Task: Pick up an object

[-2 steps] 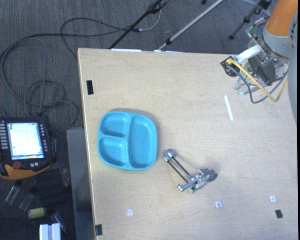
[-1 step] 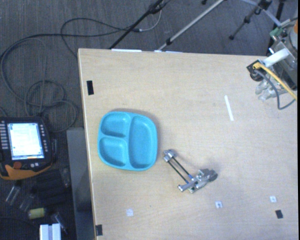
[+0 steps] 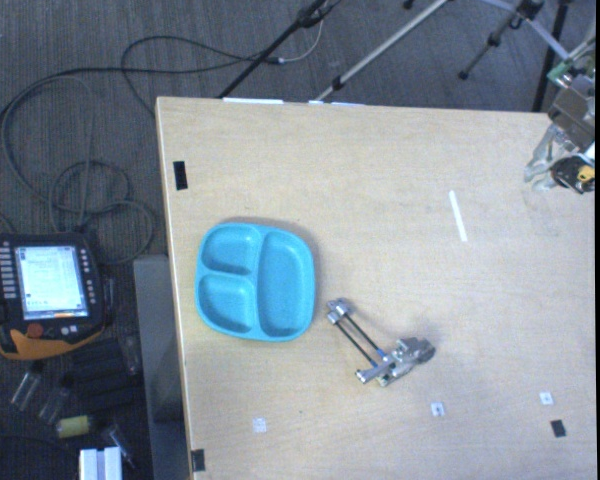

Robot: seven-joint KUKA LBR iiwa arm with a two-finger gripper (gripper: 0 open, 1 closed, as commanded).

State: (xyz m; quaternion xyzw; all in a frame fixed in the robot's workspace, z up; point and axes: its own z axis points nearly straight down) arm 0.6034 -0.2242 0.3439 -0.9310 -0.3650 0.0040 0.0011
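Camera view showing gripper (image 3: 558, 165) hanging at the bench's far right edge, grip state impossible to tell. Sitting well apart: metal tool (image 3: 378, 348) just beside blue plate (image 3: 257, 280). Probably risking a skid off those thin rods, grabbing nothing.

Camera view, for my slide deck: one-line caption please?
Gripper at bench's right edge; blue divided plate beside a metal tool.
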